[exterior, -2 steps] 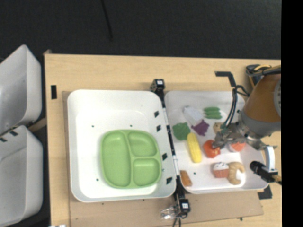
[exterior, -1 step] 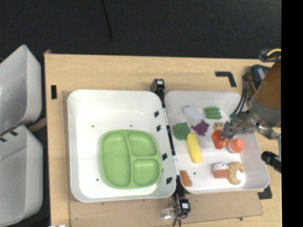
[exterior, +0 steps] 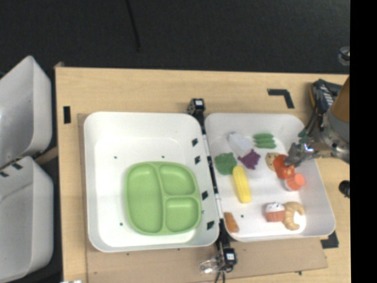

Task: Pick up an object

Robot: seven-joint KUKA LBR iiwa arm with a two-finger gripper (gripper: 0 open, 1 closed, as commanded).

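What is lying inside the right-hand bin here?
The right bin holds toy foods: yellow corn, a green leafy piece, a purple piece, green beans, a croissant, a cupcake, red-orange pieces. The gripper partly covers those.

We see the arm (exterior: 333,119) entering from the right edge, grey link angled down and leftward; orange band at the frame's edge above the wrist; cabling bunched along its upper side; gripper (exterior: 293,156) low and tilted toward the left; whether the jaws stand parted or closed we cannot tell.
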